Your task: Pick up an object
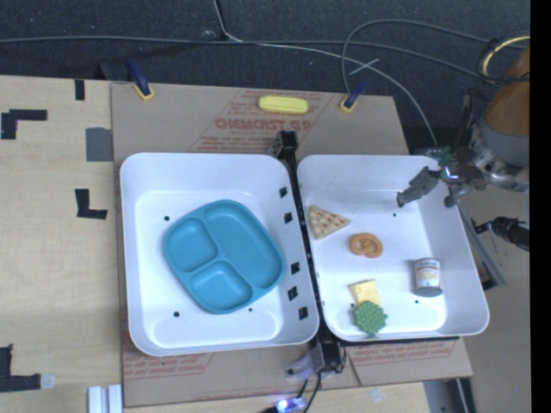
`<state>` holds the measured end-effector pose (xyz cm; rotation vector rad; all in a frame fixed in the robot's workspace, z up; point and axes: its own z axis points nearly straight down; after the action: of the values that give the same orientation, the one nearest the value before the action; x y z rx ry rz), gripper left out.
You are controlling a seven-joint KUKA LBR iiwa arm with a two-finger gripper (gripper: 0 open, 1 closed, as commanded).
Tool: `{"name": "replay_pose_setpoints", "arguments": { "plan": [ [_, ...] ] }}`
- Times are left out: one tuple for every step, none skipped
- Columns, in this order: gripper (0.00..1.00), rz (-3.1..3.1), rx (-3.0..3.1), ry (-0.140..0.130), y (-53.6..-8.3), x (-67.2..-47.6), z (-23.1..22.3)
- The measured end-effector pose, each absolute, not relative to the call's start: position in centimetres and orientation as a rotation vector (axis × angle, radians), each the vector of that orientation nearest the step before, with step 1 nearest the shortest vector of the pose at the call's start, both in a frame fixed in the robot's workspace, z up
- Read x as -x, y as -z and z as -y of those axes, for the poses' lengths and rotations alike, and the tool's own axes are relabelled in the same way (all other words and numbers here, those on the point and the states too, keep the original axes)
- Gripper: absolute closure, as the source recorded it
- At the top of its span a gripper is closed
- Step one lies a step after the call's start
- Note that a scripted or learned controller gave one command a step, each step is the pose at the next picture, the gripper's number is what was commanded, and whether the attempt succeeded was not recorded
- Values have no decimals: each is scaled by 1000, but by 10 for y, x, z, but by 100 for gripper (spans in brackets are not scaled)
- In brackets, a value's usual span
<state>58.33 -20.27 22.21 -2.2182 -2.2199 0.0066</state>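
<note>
The right bin point(344, 175) holds a tan cracker wedge point(325, 221), an orange pretzel point(366, 245), a small grey can point(426, 276), a yellow cheese block point(364, 292) and a green broccoli piece point(370, 317). My gripper point(432, 189) hangs over the bin's upper right corner, open, its two dark fingers point(416, 188) spread apart with nothing between them. It is up and to the right of the pretzel, well above the can.
The left bin point(142, 175) holds a blue divided plate point(223, 255). A yellow banana-like piece point(282, 105) lies on the cardboard behind the bins. Black clips line the seam between the bins. Cables trail across the dark backdrop.
</note>
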Motion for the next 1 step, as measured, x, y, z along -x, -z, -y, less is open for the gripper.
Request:
{"name": "replay_pose_setpoints", "arguments": {
  "plan": [
    [0, 2218, 2218, -8, -164, -576, 210]
  ]
}}
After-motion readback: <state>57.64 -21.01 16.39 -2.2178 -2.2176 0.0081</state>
